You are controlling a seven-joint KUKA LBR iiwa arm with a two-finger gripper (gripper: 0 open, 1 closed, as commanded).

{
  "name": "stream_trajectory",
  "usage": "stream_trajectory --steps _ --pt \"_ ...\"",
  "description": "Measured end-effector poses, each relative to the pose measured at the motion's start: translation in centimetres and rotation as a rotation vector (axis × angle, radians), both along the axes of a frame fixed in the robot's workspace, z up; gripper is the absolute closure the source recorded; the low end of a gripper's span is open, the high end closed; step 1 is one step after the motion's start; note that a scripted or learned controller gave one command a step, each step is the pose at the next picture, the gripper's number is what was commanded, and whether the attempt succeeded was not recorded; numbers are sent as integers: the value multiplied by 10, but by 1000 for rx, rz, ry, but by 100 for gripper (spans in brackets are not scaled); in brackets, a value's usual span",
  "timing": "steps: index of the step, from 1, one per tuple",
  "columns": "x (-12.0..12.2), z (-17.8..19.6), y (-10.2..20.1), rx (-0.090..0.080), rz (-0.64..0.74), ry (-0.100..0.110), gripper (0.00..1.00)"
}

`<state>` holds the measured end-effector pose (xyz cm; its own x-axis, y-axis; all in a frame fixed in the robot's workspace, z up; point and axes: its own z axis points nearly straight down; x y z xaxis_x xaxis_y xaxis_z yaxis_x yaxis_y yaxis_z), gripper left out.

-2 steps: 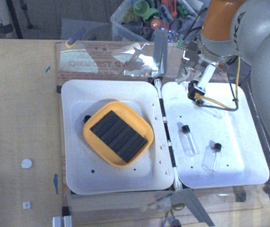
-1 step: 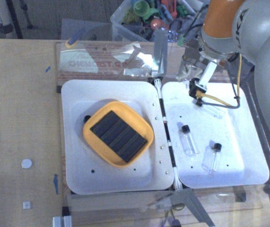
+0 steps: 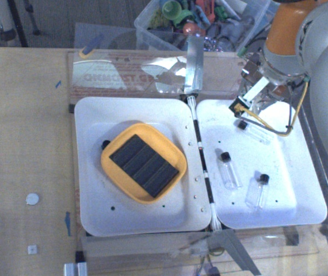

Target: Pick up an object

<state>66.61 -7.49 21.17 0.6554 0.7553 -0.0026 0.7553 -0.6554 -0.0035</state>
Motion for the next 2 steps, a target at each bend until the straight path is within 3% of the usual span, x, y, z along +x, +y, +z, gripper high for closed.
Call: stream_trajectory --steps 1,2 --pt "-54 123 -95 -2 -5 -4 100" --pt "-54 123 -95 -1 -4 -4 0"
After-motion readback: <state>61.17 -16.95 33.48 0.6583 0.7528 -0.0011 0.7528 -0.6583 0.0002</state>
